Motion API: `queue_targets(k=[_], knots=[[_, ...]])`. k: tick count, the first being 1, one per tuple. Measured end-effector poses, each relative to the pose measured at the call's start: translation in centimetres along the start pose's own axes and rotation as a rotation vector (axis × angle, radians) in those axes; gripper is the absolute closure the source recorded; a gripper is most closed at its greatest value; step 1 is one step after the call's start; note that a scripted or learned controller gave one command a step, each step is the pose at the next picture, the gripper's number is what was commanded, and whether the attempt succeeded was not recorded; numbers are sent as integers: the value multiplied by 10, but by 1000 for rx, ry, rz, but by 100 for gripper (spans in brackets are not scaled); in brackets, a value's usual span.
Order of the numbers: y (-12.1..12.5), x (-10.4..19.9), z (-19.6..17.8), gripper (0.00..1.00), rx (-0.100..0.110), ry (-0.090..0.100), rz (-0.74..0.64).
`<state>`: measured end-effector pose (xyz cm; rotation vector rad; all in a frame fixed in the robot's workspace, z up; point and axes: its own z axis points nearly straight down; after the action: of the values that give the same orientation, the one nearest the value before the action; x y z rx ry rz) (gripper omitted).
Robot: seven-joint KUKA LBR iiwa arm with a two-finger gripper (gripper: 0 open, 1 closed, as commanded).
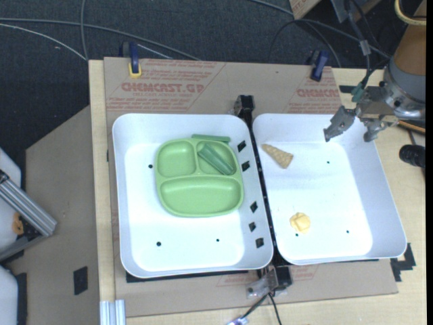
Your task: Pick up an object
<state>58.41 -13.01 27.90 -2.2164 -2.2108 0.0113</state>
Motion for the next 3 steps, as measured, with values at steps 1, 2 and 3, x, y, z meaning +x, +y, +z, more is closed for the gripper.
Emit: queue_targets(k=[1, 2, 3], knots=[[2, 0, -6, 0, -12, -2, -3], [0, -2, 57, 0, -5, -1, -2], [9, -7, 108, 0, -7, -1, -2]])
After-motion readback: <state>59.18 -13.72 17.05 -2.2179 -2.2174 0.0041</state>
